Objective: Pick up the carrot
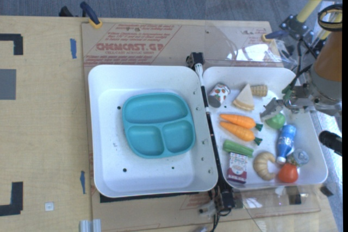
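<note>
Two orange carrots lie side by side in the middle of the right bin (318, 171), both with their green tops pointing right. The upper carrot (238, 120) sits just above the lower carrot (238, 131), and they nearly touch. My gripper (272, 108) hangs over the bin's upper right part, a little right of and above the upper carrot's green end. Nothing shows in its grasp. The arm's grey body and orange band (330, 62) reach in from the right.
Around the carrots lie a green cucumber (238, 147), a red-white packet (237, 167), a croissant (265, 164), a tomato (288, 173), a blue bottle (285, 141), a green piece (278, 120), a cheese wedge (244, 98) and corn (259, 89). The left bin (103, 117) holds a teal divided plate (157, 123).
</note>
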{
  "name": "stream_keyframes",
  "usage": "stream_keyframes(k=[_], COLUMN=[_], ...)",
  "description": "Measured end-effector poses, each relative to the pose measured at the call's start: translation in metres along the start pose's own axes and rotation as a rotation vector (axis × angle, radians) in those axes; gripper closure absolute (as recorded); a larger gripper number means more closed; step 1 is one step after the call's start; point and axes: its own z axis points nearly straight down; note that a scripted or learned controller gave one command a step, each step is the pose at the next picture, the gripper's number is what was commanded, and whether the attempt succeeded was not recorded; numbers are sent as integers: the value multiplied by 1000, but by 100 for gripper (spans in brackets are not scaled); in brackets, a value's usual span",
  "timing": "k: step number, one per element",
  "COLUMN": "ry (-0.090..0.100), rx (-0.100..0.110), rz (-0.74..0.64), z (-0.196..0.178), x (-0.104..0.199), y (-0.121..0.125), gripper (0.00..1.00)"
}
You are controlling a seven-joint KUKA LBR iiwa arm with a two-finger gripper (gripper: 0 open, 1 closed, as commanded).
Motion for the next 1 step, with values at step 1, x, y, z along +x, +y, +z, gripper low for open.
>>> stream_keyframes(k=[1], ry=[-2], rx=[-5], rz=[155], z=[103], x=[42], y=[2], gripper=[0])
